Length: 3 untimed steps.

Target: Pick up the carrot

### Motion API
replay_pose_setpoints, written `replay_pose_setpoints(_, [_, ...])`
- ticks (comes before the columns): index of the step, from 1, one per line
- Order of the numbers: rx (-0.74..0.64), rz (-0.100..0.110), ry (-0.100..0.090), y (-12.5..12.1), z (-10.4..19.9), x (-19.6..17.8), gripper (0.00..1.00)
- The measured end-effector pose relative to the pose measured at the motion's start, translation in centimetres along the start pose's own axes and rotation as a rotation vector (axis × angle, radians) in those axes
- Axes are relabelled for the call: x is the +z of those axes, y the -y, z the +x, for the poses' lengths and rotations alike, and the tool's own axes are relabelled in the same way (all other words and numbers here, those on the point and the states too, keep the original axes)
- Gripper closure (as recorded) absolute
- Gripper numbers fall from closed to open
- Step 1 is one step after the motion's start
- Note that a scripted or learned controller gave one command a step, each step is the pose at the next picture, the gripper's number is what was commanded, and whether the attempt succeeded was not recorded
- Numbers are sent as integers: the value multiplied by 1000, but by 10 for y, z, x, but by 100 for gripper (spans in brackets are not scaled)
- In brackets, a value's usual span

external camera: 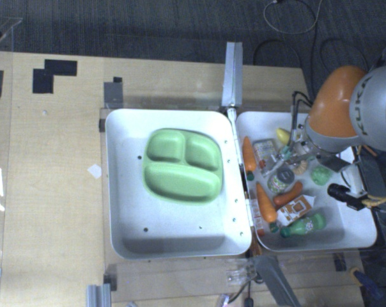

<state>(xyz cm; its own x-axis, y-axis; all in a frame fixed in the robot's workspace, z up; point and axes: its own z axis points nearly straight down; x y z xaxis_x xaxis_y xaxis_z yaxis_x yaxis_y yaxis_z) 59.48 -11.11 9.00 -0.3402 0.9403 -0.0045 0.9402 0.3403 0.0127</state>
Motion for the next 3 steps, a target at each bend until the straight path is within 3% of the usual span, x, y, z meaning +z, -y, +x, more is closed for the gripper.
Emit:
replay_pose_setpoints(1, [-213, 6, -3, 59, 26, -39, 0])
replay_pose_setpoints(2, [19, 7, -3, 67, 125, -97, 0])
replay_pose_setpoints(3, [-149, 8, -4, 70, 118, -96, 0])
